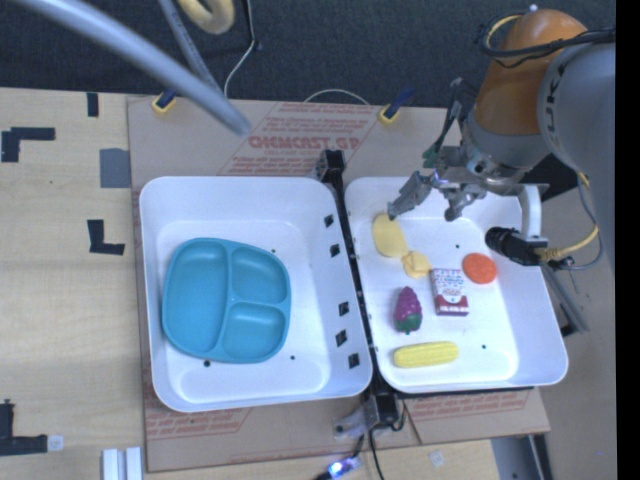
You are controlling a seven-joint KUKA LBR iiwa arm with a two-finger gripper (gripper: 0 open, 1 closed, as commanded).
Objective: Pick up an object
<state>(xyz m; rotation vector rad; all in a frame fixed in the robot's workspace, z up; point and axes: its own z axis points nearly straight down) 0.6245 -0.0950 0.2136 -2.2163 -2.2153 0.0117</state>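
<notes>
Nearest the camera, a yellow corn cob (425, 353) lies along the front part of the right bin (530, 363), close to its front wall. Just behind it, a purple eggplant-like toy (407, 309) sits to the left and a small red-and-white carton (450, 291) to the right, the two near each other but apart. Behind the carton, a round orange-red piece (480, 268) rests toward the bin's right side, and a small yellow lump (415, 263) lies just left of the carton. Touching that lump on its far side, or very nearly, is a larger pale yellow fruit (388, 235), close to the divider between the bins. Across the divider, the left bin (180, 203) holds a blue sectioned plate (226, 299), lying flat in its middle. Farther back, the gripper (437, 201) hangs above the rear of the right bin, its two fingers spread wide with nothing between them; the left fingertip (396, 209) points toward the pale yellow fruit. Behind it rises the arm with its orange band (520, 68).
</notes>
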